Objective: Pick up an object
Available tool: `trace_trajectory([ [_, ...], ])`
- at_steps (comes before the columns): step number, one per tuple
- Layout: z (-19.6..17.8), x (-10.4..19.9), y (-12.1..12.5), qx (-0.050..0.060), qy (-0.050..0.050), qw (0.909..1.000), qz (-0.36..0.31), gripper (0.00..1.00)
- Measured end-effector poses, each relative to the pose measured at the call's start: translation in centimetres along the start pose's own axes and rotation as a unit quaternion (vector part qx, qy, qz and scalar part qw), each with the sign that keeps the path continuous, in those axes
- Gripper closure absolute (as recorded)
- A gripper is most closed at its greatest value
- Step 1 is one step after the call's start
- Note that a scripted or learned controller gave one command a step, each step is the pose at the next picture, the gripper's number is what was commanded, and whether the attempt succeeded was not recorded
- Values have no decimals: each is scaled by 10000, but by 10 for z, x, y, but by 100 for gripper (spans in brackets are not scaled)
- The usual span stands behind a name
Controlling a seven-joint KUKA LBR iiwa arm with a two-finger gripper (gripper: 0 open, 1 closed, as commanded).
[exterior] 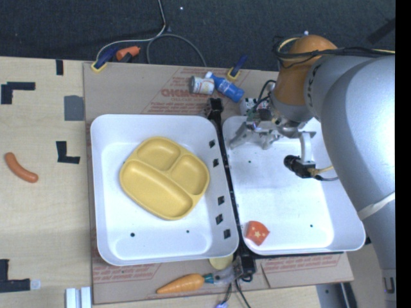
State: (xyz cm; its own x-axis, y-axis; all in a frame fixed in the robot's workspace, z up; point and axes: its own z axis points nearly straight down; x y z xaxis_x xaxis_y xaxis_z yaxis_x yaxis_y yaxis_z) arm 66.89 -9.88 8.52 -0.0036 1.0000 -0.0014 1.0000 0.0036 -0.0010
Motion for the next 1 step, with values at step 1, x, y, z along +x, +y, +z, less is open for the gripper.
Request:
trace_trajectory([
  [1,-2,-100,-1,-30,-15,10000,43,0],
])
